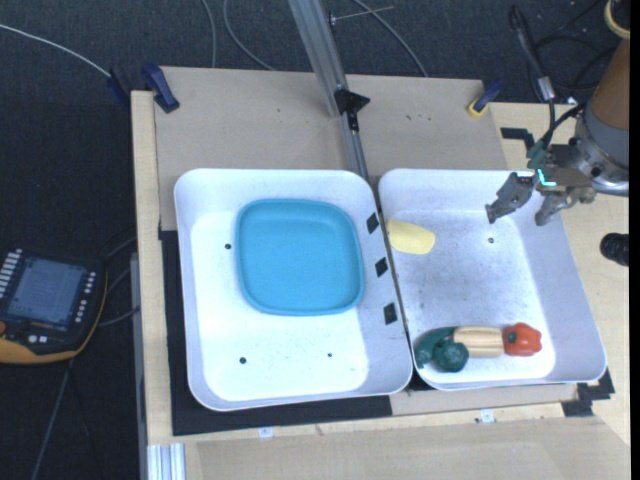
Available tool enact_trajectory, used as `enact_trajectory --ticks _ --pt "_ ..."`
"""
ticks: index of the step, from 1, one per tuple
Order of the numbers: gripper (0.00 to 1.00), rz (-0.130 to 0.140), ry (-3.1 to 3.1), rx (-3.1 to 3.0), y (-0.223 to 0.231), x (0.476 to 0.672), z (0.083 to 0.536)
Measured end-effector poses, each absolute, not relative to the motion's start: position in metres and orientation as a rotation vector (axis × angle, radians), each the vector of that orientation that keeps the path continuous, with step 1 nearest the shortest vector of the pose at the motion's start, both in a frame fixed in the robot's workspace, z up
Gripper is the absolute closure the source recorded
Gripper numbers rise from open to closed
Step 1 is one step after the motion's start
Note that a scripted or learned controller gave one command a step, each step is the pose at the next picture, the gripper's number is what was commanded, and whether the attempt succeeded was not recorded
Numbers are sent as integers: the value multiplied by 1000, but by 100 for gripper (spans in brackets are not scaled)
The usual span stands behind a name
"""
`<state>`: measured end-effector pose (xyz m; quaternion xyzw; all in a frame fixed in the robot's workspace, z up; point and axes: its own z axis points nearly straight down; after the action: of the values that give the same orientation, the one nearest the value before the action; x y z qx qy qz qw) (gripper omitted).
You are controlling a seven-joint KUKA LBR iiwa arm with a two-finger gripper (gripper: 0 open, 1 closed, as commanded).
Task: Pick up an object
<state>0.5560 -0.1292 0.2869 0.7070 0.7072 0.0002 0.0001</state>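
My gripper [527, 204] hangs over the far right corner of the right bin [560, 258], its two fingers spread open with nothing between them. A yellow lemon-like object [411, 237] lies near the right bin's left wall. Along the bin's near edge lie a dark green object [442, 352], a tan stick-shaped object [479, 341] and a red pepper-like object [521, 340], side by side. The left bin [205, 268] holds a blue square plate [299, 256].
A metal pole [322, 48] slants down to the gap between the bins. Blue [158, 86] and yellow [486, 96] clamps sit on the board's far corners. A handheld pendant [45, 303] rests on the floor at left, among cables.
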Motion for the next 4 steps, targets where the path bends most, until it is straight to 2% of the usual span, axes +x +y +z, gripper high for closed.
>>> enact_trajectory --ticks 1,3,4 --pt "0 1 2222 2221 -129 556 287" --pt "0 -3 2224 2223 -131 569 195" --pt "0 -4 2223 2225 -139 564 138"
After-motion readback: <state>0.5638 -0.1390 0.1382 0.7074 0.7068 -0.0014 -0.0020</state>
